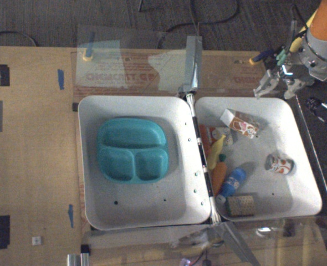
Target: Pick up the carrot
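The carrot (218,175) is a small orange piece with a green top, lying against the left wall of the right bin (305,154). A yellow banana (215,151) lies just above it and a blue bottle (233,183) just to its right. My gripper (276,89) hangs over the bench just above the right bin's upper edge, far up and to the right of the carrot. It is open and its fingers (262,87) hold nothing.
The right bin also holds a small carton (240,123), a can (279,164), a brown speckled block (240,205) and a red packet (204,138). A teal divided plate (109,151) lies in the left bin (88,148). A metal divider (192,65) runs between the bins.
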`<state>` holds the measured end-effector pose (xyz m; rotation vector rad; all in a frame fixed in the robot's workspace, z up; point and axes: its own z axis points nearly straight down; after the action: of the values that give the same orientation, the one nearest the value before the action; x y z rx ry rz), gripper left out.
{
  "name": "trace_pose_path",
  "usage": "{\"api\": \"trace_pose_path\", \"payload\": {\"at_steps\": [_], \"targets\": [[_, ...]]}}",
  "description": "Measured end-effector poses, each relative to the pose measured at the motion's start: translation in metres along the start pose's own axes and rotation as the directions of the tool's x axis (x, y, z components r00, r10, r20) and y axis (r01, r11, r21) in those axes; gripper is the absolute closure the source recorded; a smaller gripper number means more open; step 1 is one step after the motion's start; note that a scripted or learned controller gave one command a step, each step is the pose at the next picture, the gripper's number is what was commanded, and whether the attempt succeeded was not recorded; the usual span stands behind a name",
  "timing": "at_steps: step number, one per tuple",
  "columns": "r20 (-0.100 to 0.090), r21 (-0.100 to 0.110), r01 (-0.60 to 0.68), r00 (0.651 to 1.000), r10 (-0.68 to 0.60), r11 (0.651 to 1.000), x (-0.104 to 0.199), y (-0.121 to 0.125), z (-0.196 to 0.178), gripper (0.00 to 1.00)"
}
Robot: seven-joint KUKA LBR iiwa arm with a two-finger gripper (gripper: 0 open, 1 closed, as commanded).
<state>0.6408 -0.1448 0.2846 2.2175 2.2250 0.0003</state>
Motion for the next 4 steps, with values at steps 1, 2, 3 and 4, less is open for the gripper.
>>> {"api": "trace_pose_path", "payload": {"at_steps": [1, 2, 3, 4], "targets": [[0.0, 0.001, -0.076, 0.997, 0.076, 0.997, 0.006, -0.091, 0.118, 0.0], [0.001, -0.011, 0.01, 1.0, -0.01, 1.0, 0.033, -0.122, 0.196, 0.0], [0.0, 0.0, -0.13, 0.991, 0.13, 0.991, 0.086, -0.133, 0.1, 0.0], [0.0, 0.0, -0.243, 0.97, 0.243, 0.97, 0.053, -0.159, 0.184, 0.0]]}}
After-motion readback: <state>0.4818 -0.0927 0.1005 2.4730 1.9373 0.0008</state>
